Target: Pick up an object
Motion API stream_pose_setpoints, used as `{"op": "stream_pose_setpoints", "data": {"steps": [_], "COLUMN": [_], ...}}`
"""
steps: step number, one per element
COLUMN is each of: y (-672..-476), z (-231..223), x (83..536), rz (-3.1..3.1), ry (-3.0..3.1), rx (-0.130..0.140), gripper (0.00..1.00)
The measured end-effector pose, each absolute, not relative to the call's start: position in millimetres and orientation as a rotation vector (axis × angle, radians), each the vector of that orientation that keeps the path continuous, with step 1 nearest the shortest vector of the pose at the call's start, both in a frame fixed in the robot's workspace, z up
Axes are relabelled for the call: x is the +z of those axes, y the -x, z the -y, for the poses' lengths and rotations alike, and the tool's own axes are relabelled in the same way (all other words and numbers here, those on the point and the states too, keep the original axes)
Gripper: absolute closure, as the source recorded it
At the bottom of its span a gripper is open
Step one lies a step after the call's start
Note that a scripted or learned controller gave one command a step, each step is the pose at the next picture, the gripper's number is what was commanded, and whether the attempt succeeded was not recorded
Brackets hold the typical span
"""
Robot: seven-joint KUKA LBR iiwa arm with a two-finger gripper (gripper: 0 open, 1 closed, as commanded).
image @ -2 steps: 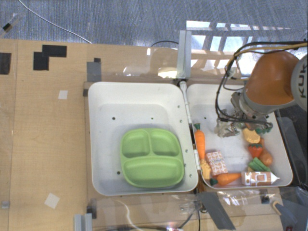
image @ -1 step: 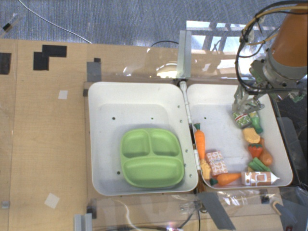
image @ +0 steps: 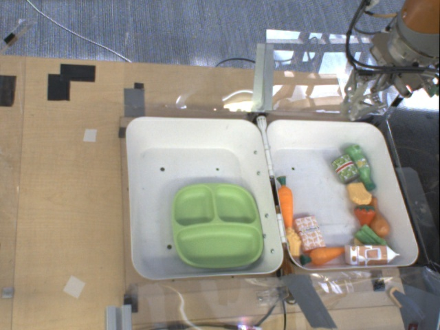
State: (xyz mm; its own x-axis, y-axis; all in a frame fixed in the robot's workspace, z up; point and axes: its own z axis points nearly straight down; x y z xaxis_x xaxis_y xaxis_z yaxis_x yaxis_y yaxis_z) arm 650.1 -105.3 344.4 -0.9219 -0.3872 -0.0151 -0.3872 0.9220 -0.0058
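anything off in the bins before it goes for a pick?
Nothing spilled or damaged. The toys are crowded along the right bin's near and right walls: a carrot lies along the divider, a small carton on its side in the corner. The green plate sits flat in the left bin.

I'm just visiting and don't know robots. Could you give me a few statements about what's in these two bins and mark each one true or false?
1. The green plate lies in the left bin. True.
2. The toy food is piled on the green plate. False: it lies in the right bin, mostly along its near and right sides.
3. A carrot lies by the wall between the two bins. True.
4. The gripper is holding the green bottle. False: the bottle lies in the right bin, and the gripper is up beyond that bin's far rim.
5. The plate has three compartments. True.
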Motion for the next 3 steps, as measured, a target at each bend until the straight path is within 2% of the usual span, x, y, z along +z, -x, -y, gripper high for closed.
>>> {"op": "stream_pose_setpoints", "data": {"steps": [1,2,3], "y": [-670.2,-669.8,-669.9], "z": [134,45,62], "x": [403,324,432], "rz": [-3.082,-3.1,-3.09], "ry": [0.523,0.48,0.423], "rx": [-0.006,0.007,-0.005], "gripper": [1.0,1.0,1.0]}}
